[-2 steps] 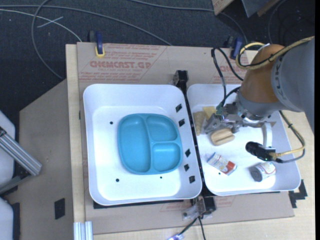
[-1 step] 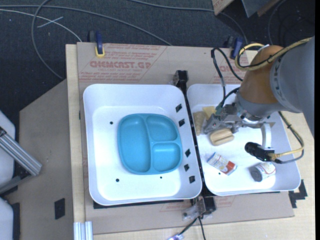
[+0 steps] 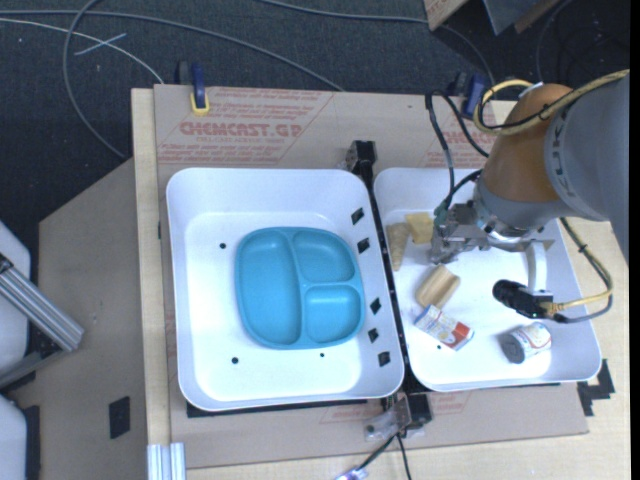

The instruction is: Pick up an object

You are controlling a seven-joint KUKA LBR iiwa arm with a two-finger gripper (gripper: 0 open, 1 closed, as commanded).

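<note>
pincer [image 3: 452,240] hangs just above the tan block [image 3: 437,288]; its grip state unclear.

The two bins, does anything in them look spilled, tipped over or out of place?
Nothing stands out. The blue divided plate lies flat in the left bin. In the right bin, small objects lie loosely scattered, with no visible spill or damage, and the gripper hangs above them.

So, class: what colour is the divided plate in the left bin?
Light blue: the divided plate is seen best in the camera view, lying in the left bin.
</note>
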